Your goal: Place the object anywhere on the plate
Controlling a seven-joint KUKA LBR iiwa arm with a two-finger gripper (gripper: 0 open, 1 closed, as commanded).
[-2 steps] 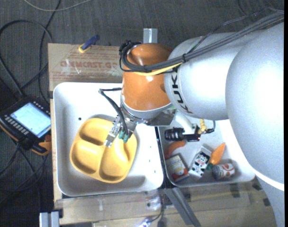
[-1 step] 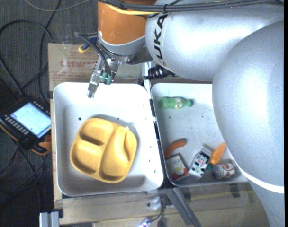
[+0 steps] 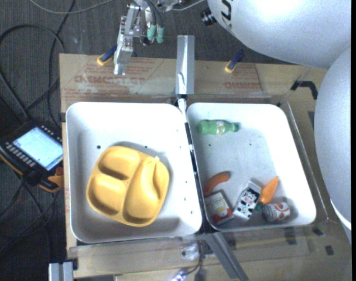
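**Arm parked high, nothing yet picked for the plate**

The arm [image 3: 283,16] is seen as a large grey bulk across the upper right of the frame. Below it, two white bins lie side by side: the left bin [image 3: 78,157] in the lower left and centre, the right bin [image 3: 295,157] in the lower right. The yellow plate [image 3: 128,183], divided into compartments, is held in the left bin and nothing is seen lying on it.

The gripper [image 3: 124,54] is found at the top of the frame, left of centre, above the bench and well apart from both bins. Nothing is seen between its fingers, which look close together, though it cannot be told for certain whether they are parted or clenched.

The candidate objects are all gathered in the right bin: a green bottle [image 3: 218,127] near its upper edge, lying on its side and alone; a small carton [image 3: 246,201], a packet [image 3: 218,206], a can [image 3: 276,211] and two orange carrots [image 3: 216,182] crowded near its lower edge.

The step in hand is judged to be the pick. The bottle would be favoured, since it is isolated; it should be grasped across its narrow width, lifted well over the shared wall, and released low over the plate's middle.
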